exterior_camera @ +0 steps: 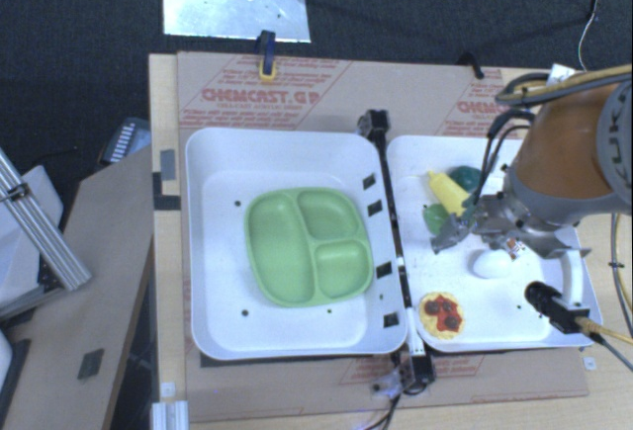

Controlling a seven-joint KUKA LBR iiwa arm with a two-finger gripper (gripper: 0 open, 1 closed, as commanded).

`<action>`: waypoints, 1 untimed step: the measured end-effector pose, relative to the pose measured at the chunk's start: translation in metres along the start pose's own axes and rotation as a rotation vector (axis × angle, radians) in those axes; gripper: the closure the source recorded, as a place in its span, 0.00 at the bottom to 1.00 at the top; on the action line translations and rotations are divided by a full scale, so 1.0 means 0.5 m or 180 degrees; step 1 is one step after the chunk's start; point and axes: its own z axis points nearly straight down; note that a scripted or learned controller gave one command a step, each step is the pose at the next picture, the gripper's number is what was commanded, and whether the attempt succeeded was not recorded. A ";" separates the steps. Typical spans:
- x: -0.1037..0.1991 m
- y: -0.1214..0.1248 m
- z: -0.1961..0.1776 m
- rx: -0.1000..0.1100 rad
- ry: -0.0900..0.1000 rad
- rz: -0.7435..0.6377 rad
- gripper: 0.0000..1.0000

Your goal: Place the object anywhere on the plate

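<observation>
A light green divided plate (302,247) lies in the left bin (218,171). In the right bin (495,324) are a yellow toy (445,189), a dark green piece (465,177) behind it, a light green piece (434,217), a white egg-like object (489,264) and a small round pizza toy (442,313). My gripper (450,232) hangs low in the right bin, right beside the light green piece and left of the white object. Nothing shows between its fingers.
A black divider with clips (388,220) runs between the two bins. The arm's grey and orange body (564,156) covers the right bin's far right part. A clamp (267,57) sits on the cardboard behind the bins.
</observation>
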 end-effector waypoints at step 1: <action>-0.020 0.002 0.102 -0.0002 -0.0002 0.0003 0.00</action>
